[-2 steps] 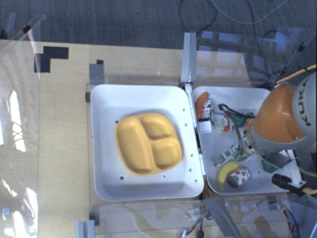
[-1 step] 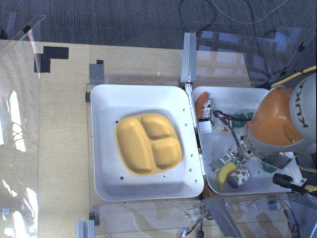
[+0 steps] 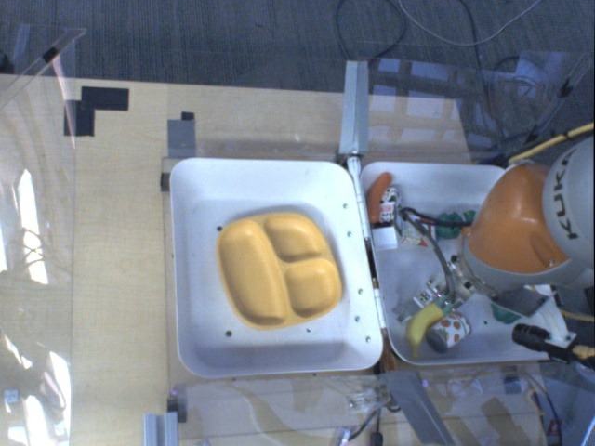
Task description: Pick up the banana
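Pincer down over the banana in the right-hand bin

Banana (image 3: 423, 325) lies near the front left corner of the right bin (image 3: 395, 277), slanted, its upper end tucked just under the pincer (image 3: 442, 295) and its lower, darker tip pointing away toward the bin's front wall. The pincer sits directly over that upper end, apparently touching it or very nearly so; the metal fingers are small and partly lost under the wrist, so I cannot tell how wide they stand or whether they have closed on the fruit. Nothing shows the banana lifted; it looks to rest on the bin floor.

Just beside the pincer, on the side nearer the arm, a small patterned box (image 3: 451, 331) crowds the banana, which probably explains the approach from the fruit's free upper end. Beyond the pincer, toward the bin's far wall, lie a red-orange bottle (image 3: 381, 198) and a green object (image 3: 456, 219), well apart from the grasp.

Arm (image 3: 521, 226) reaches in from the right, the orange band bulking above the wrist, the wrist bent steeply down and angled toward the bin's left wall. Across that wall, the left bin (image 3: 186, 249) holds a yellow divided tray (image 3: 277, 269).
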